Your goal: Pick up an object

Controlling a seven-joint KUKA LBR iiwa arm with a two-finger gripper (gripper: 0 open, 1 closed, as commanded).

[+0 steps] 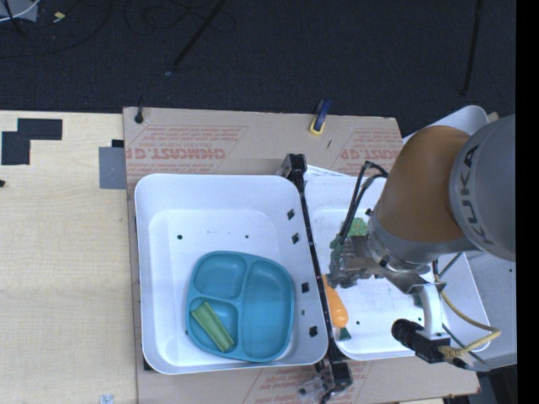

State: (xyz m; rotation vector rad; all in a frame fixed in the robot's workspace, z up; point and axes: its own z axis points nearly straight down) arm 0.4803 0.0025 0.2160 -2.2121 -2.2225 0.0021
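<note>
orange object [337, 306], carrot-like, lies in the right bin [370, 348] against its left wall, long axis running near to far, its far end just under the gripper [344, 269]. you'd judge the pick as a short drop toward the near side. whether the tool is open or closed you cannot tell; farther left, the blue tray [253, 297] holds a green piece [212, 326].

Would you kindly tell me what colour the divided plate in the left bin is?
The divided plate is light blue, clearest in the camera view.

Two white bins [160, 225], one blue divided plate [253, 297], one green piece [212, 326], one orange piece [337, 308].
</note>
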